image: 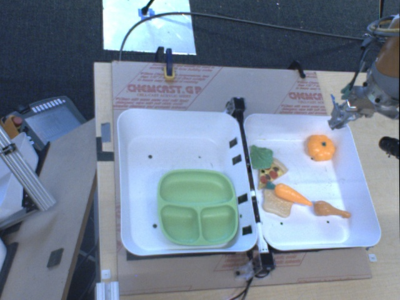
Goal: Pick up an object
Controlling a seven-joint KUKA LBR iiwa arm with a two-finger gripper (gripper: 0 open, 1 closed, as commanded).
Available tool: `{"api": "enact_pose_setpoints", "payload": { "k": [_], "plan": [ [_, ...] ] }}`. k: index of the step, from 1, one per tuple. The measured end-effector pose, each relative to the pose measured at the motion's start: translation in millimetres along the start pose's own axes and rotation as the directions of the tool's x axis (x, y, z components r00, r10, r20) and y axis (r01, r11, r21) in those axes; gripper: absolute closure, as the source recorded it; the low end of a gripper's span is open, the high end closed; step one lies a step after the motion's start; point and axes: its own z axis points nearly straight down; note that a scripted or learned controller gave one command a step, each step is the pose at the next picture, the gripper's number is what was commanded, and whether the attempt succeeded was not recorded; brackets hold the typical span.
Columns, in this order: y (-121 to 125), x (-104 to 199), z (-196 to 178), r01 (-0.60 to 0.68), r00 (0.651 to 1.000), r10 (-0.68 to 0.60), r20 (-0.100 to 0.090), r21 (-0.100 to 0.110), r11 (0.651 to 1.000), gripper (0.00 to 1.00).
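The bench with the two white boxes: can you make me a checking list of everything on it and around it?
Surface: bench bearing two white bins, left bin and right bin.
Job's things: in the right bin, an orange pumpkin, a carrot, a green leafy piece, a pizza slice, a bread slice and a drumstick.
Clutter: green divided tray in the left bin.
Grippers: pincer above the right bin's far right corner, holding nothing.
Cables: black cable across the dark floor behind.
Surroundings: shiny sheet on the floor; grey device at left.
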Motion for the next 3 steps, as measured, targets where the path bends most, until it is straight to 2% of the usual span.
{"api": "enact_pose_setpoints", "payload": {
  "k": [1,2,3],
  "plan": [
    [2,0,-43,0.000,1.000,0.000,-0.001,0.002,1.000,1.00],
    [-6,54,-44,0.003,1.000,-0.003,-0.004,0.007,1.000,1.00],
    [-10,106,-28,0.002,1.000,-0.002,-0.004,0.009,1.000,1.00]
  ]
}}
